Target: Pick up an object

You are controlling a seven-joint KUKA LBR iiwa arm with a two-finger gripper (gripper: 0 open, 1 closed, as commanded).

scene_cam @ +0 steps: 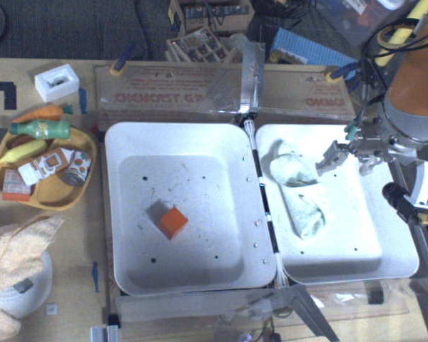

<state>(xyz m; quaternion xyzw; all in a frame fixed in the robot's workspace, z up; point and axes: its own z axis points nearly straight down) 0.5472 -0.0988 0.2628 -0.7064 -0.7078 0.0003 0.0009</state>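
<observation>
While the tool (327, 159) hovers by the cloth (299, 191), orange block (173, 222) apart.

You can't see the arm (414, 84) whole: the frame's right edge cuts it. The hand (328, 159) is too blurred to read at centre right.

Orange block (173, 222): small cube, grey shaded side, lying slightly left of centre on the left bin floor. White cloth (297, 191): crumpled, elongated, lying in the left half of the right bin, by the divider.
</observation>
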